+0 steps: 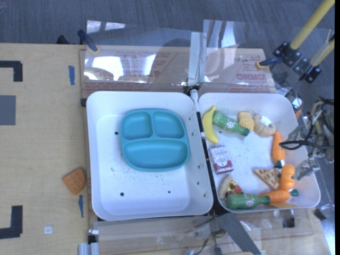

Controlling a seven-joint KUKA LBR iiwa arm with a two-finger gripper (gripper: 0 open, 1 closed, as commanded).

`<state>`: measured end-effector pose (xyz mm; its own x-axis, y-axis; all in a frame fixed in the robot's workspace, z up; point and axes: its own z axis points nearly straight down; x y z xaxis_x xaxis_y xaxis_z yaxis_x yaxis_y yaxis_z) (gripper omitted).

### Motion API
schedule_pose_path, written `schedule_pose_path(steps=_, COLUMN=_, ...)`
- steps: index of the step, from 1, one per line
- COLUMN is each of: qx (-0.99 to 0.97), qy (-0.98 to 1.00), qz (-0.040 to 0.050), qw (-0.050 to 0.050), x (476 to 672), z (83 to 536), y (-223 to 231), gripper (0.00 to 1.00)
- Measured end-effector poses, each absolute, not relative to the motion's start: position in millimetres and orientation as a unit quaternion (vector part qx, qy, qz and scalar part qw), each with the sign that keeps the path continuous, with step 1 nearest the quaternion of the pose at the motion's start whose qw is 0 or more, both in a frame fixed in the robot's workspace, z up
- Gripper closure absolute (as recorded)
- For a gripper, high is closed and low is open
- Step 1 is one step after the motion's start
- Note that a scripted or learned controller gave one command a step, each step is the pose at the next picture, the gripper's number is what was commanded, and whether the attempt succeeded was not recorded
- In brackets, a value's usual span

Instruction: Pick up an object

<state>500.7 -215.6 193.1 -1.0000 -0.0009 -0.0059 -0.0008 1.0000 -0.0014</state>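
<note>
The right bin [241, 153] held the pickable clutter: a banana [209, 125], two green bottles [230, 124] [245, 200], a red carton [221, 160], a pizza slice [267, 176] and carrots [277, 146] bunched toward the lower right of the frame. The left bin [106, 158] carried a blue plate [154, 139]. The gripper [307, 166] sat at the right bin's edge, amid cables; I could not tell how it was set. The items lay packed close by the wall, so a descent there would probably clip the rim or nudge a neighbour and come up with nothing.
</note>
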Motion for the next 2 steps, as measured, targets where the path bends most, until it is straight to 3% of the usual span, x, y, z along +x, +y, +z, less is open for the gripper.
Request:
schedule_pose_path(steps=1, qx=0.052, qy=0.999, qz=-0.0037, qw=0.011, x=528.8, z=105, y=-221, gripper=0.0)
schedule_pose_path(steps=2, qx=0.055, qy=0.998, qz=-0.0031, qw=0.011, x=562.2, z=98, y=-226, gripper=0.0)
